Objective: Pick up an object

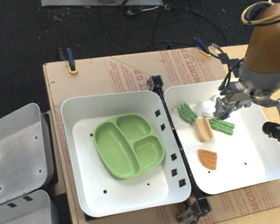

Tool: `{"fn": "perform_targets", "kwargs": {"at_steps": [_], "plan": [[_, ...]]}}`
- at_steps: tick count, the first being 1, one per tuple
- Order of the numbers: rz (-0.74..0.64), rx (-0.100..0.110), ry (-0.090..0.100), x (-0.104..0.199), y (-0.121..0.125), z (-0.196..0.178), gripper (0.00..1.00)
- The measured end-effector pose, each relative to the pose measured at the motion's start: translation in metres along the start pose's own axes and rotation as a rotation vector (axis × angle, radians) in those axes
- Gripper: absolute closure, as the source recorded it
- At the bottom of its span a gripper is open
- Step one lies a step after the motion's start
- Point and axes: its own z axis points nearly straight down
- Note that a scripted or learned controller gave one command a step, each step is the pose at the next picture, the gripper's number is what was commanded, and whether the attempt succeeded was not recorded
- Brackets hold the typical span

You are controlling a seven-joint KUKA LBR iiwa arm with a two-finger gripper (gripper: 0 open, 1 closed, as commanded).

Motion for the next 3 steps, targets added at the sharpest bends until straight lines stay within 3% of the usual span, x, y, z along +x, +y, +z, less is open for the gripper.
{"fn": "perform_targets", "kwargs": {"at_steps": [3], "plan": [[-0.001, -0.001, 0.000, 0.166, 0.021, 0.012, 1.00]]}}
